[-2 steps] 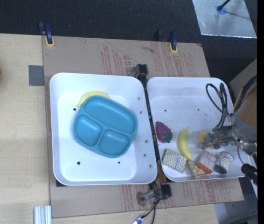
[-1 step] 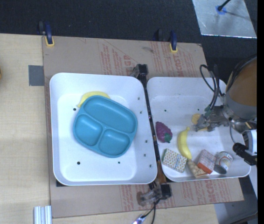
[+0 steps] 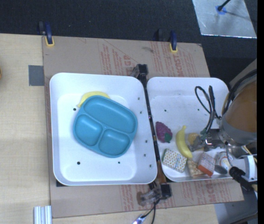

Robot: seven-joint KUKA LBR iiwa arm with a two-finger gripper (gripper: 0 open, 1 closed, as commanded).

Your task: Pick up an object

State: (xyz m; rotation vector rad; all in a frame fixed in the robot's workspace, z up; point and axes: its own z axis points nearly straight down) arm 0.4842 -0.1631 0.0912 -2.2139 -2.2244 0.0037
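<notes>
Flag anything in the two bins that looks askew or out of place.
In the left bin, the blue divided plate sits skewed to the bin's walls, on top of a yellow thing that peeks out at its far edge. In the right bin, the banana, purple item and packets are bunched in the near part.

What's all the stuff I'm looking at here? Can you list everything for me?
Bins: two, white, side by side on the bench.
Divided plate: one, blue, in the left bin.
Yellow item: one, peeking out from under the plate's far edge.
Banana: one, yellow, in the right bin.
Purple item: one, left of the banana.
Patterned packet: one, white, near corner of the right bin.
Small packets: a few, mixed colours, right of the banana.
Clamps: two, blue and yellow, far edge.
Arm: one, grey with orange band, over the right bin.
Gripper: one, low among the packets.
</notes>
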